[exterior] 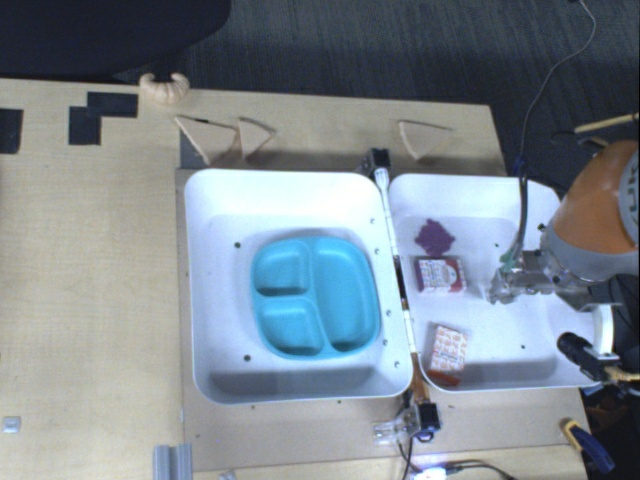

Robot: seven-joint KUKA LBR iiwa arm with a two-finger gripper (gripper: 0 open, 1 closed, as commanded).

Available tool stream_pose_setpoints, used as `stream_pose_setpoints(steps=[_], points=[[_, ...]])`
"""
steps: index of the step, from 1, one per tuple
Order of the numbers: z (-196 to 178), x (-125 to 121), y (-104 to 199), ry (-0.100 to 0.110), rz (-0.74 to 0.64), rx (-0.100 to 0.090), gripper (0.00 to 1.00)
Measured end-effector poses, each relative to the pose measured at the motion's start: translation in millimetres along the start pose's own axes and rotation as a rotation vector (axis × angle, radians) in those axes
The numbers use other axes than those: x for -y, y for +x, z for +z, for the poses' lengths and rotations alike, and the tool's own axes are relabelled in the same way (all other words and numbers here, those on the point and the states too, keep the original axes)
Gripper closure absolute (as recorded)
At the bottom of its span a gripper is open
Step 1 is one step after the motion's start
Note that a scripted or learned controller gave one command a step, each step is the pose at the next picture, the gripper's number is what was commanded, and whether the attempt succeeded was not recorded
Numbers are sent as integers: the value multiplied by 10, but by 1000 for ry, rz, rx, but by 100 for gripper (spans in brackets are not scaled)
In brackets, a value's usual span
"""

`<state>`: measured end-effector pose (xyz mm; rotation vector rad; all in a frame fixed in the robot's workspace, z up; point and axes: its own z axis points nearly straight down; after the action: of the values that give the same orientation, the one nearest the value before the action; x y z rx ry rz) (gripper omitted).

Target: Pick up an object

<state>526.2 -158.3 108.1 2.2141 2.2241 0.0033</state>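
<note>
An object to pick up has not been chosen yet. A blue divided plate [315, 295] is seen in the left bin [215, 368]. In the right bin [540, 373], a purple thing [435, 236] lies near the far edge, a small red packet [439, 274] sits in the middle, and a patterned packet [448, 349] lies by the near edge. The end effector [510, 286] is seen by the right edge, holding nothing. The flat packets could be missed or pushed away, because little sticks up to be pinched.
</note>
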Motion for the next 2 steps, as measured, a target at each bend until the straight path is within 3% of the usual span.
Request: stream_pose_setpoints(steps=[1, 2], points=[[-531, -1189, -481, -4, -2, 2, 100], [-521, -1184, -477, -1, -3, 1, 0]])
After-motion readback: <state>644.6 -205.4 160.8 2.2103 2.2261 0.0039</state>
